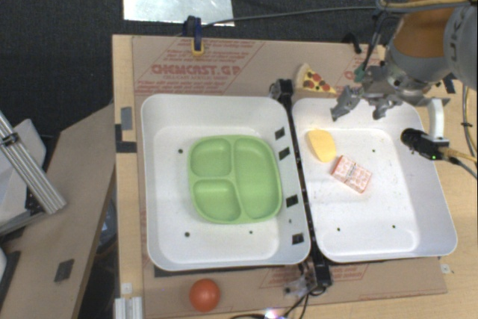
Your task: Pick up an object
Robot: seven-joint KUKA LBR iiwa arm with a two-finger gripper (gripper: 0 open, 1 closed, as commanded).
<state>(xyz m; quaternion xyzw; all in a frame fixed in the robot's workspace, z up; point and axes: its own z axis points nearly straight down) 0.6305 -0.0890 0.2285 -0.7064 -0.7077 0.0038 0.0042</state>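
Hovering at the upper right of the frame, the gripper [361, 104] is seen with fingers spread and nothing between them. Below it, in the right bin [418, 235], a yellow block [322, 145] and pink packet [351, 174] lie unobstructed. A green tray [234, 178] occupies the left bin [160, 183]. "CHEMCAST GP" is printed on the board [198, 69].

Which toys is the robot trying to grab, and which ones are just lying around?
For the job:
- yellow block in the right bin
- pink block beside it
- gripper open above them

Just lying about:
- green tray
- pizza slice toy
- orange ball
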